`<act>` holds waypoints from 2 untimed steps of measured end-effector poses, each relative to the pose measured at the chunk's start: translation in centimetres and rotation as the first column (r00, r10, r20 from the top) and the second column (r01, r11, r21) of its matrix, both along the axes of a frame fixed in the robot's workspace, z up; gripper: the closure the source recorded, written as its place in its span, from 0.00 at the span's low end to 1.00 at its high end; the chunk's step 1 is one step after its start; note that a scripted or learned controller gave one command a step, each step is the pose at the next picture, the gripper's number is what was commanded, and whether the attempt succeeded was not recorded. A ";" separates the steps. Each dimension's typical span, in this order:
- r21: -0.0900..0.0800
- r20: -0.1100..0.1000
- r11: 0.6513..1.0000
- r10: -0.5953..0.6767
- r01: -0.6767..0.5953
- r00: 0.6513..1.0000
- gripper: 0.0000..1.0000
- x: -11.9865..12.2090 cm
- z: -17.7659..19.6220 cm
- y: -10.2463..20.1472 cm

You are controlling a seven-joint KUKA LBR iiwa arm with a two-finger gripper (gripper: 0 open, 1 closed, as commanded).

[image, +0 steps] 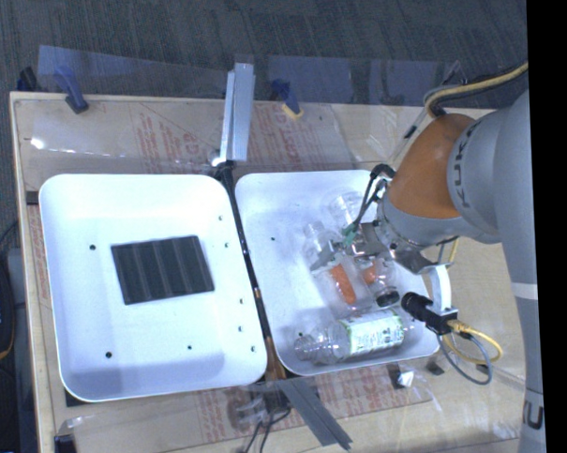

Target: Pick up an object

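Note:
The right bin (274, 221) holds several objects. A clear plastic bottle with a white label (359, 340) lies along its front wall. An orange item (343, 284) lies near the middle, with another small orange piece (371, 275) beside it. Clear plastic wrapping (332, 219) lies toward the back right. My gripper (357, 249) hangs low over the orange items and the clear plastic, under the grey arm with its orange band (427, 172). A black ribbed pad (163, 269) lies in the left bin (67, 202).
A metal bar (235, 110) stands behind the gap between the bins. Yellow and black cables (462, 340) trail off the bench at the right of the right bin. Blue clamps (71, 94) hold plastic sheeting at the back edge.

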State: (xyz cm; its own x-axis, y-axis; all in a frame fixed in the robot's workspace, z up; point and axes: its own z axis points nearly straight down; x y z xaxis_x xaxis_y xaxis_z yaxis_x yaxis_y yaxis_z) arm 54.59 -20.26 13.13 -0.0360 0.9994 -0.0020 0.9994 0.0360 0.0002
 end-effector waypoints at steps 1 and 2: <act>0.008 -0.001 0.992 0.124 -0.124 0.992 0.00 0.7 -3.8 -0.2; 0.007 0.000 0.992 0.128 -0.128 0.992 1.00 0.8 -2.7 -0.2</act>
State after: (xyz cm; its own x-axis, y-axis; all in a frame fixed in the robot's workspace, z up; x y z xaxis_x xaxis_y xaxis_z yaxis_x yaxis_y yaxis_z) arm 55.41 -20.46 10.45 -0.1640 0.9864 0.0047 0.9865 0.1640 0.0009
